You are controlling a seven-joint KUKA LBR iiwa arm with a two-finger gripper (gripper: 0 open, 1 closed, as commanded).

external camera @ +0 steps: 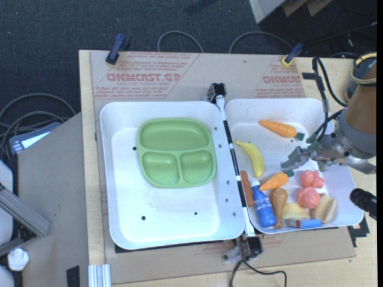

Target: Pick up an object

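Note:
My gripper (297,158) hangs low over the middle of the right bin (272,107), reaching in from the right. It is just above a small orange carrot (274,181) and right of a yellow banana (252,156). A longer carrot (278,128) lies farther back. Two pink toys (311,179) (309,197) sit just below the wrist. I see nothing held in the gripper.
At the right bin's front lie a blue bottle (263,205), a brown cone (280,201), a bread piece (327,208) and a blue marker (305,223). A red stick (245,186) lies along its left wall. The left bin (119,178) holds a green divided plate (176,151).

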